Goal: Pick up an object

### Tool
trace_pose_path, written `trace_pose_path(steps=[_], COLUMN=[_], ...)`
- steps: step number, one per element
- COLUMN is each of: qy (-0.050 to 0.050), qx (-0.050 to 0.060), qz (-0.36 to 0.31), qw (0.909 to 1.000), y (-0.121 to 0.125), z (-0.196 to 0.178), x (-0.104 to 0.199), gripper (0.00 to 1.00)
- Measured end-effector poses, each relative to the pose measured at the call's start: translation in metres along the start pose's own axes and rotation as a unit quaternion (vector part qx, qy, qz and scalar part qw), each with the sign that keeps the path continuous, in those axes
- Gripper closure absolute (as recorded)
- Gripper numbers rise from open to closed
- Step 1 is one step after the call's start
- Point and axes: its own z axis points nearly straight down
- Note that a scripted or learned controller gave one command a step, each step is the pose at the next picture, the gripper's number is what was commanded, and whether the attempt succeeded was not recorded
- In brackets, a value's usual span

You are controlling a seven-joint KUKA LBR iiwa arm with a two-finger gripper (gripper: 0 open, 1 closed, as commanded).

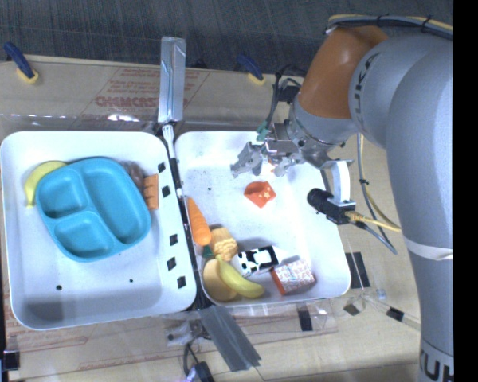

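My gripper hangs over the back of the right bin, its two grey fingers spread open with nothing between them. Just in front of and below it, a small red object lies on the bin floor, apart from the fingertips. Along the bin's left and front sides lie a carrot, a banana, a yellow-and-white lump, a black-and-white item and a red patterned box.
The left bin holds a blue divided tray, with a yellow banana behind it and an orange block at its right side. A metal divider stands between the bins. A black cable fitting hangs from the arm.
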Motion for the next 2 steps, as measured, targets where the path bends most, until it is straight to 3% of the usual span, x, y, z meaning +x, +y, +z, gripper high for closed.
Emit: trace_pose_path(steps=[1, 2], qy=[0.0, 0.0], qx=[0.002, -0.002], qz=[0.067, 0.009], qw=[0.9978, 1.0], y=[-0.044, 0.052], z=[0.075, 0.112], x=[-0.065, -0.073], gripper=[0.0, 0.0])
